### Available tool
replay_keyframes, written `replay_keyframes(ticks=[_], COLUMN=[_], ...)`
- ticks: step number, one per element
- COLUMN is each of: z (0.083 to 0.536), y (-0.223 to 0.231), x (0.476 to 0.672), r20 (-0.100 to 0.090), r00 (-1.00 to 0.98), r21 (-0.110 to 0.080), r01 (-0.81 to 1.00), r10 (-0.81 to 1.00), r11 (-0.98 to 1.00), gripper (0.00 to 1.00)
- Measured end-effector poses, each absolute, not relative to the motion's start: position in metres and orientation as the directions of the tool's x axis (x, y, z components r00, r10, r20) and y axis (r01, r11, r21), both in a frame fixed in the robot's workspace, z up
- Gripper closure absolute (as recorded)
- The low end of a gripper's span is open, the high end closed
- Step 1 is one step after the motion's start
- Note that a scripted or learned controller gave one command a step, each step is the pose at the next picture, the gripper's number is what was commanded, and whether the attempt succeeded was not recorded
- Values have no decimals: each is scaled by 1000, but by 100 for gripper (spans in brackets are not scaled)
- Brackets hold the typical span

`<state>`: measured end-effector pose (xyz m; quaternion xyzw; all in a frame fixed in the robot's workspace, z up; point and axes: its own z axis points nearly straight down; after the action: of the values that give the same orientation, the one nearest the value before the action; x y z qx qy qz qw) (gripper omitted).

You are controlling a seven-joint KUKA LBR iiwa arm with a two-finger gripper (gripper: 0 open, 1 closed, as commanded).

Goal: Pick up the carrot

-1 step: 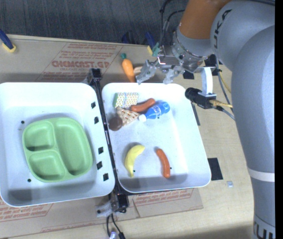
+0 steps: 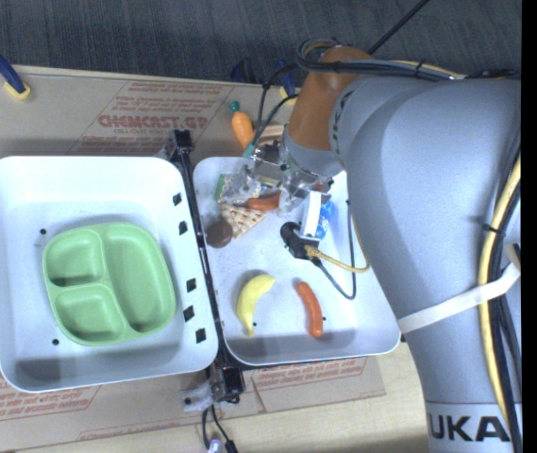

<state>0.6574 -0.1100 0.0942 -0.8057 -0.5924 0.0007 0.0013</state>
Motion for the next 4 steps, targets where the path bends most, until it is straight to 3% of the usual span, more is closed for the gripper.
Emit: replay_keyframes(ticks=[1, 2, 3, 4], z=[194, 368, 333, 292], y=[-79, -50, -5, -47], x=[657, 657, 656, 656], r20=[1, 0, -3, -4], r00=[346, 333, 501, 537], r21=[-1, 0, -6, -5], r01=[938, 943, 866, 844], r10=[938, 943, 866, 844], r11=[-346, -333, -501, -537], gripper=[0, 0, 0, 0])
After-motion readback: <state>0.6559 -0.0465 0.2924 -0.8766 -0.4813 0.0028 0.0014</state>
